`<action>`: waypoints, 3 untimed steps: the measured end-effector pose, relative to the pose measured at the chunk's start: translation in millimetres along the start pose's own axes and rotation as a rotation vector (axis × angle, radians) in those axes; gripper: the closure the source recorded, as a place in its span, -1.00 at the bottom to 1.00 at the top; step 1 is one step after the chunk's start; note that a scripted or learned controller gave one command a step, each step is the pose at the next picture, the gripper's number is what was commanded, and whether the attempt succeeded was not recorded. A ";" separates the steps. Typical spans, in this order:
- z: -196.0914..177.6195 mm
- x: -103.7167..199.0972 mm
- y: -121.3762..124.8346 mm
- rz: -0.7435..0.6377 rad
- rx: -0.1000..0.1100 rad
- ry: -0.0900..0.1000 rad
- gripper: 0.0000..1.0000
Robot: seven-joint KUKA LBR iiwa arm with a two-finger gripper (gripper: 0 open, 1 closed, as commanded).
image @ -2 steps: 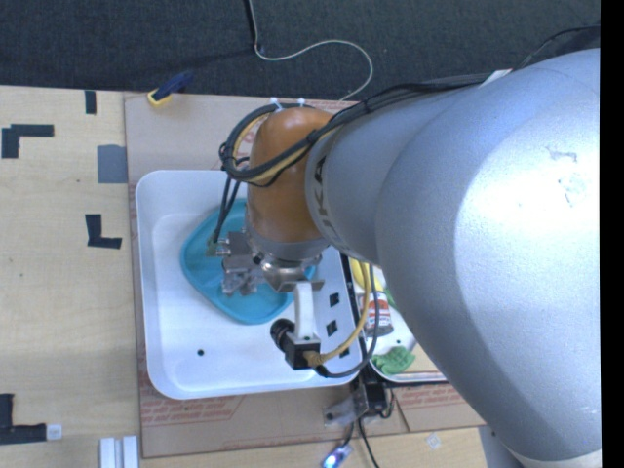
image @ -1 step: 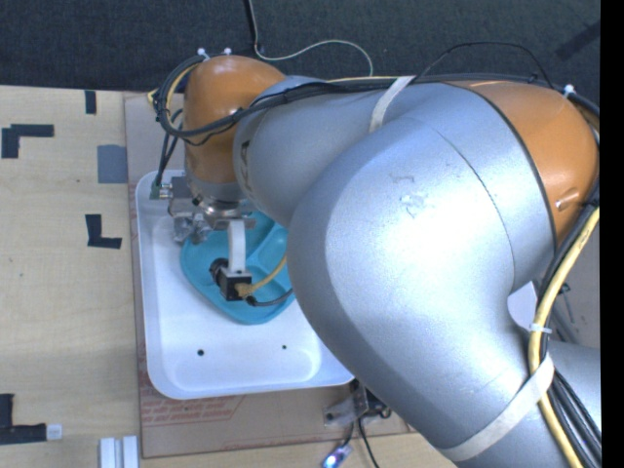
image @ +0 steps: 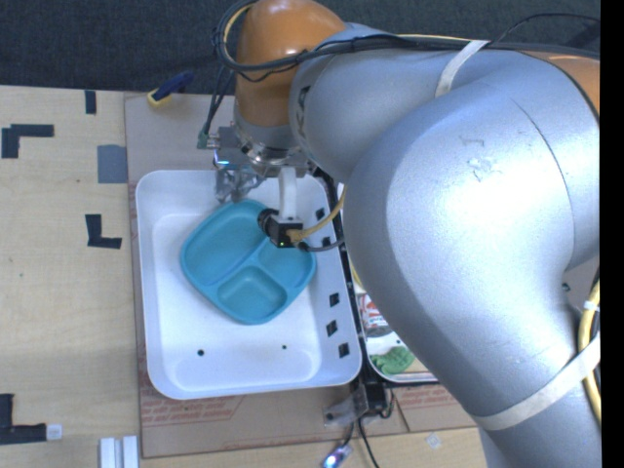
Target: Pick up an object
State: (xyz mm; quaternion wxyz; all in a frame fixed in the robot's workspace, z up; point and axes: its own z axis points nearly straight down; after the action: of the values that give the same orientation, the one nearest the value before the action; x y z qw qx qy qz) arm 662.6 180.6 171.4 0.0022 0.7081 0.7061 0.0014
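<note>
The arm (image: 468,222) is a fat, smooth, rounded grey shell with a pale strap wrapped across it. Above the wrist sits a glossy orange dome (image: 278,61). Thin black cables (image: 226,42) loop around that dome, and a white finger-like piece (image: 289,193) hangs beneath it.

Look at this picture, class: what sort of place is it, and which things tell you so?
Probably a robotics lab test bench: a grey arm reaches over a shallow white bin holding a blue divided tray, on a marked wooden bench.
</note>
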 end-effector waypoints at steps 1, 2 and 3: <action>-63.8 -85.7 -54.9 0.003 0.008 -0.001 1.00; -37.7 -41.2 -73.8 -0.007 0.010 0.001 1.00; -119.2 8.7 -85.5 -0.011 0.000 0.005 1.00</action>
State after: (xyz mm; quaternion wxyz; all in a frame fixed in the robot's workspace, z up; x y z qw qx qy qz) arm 576.6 189.6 290.1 0.0005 0.7042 0.7100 0.0034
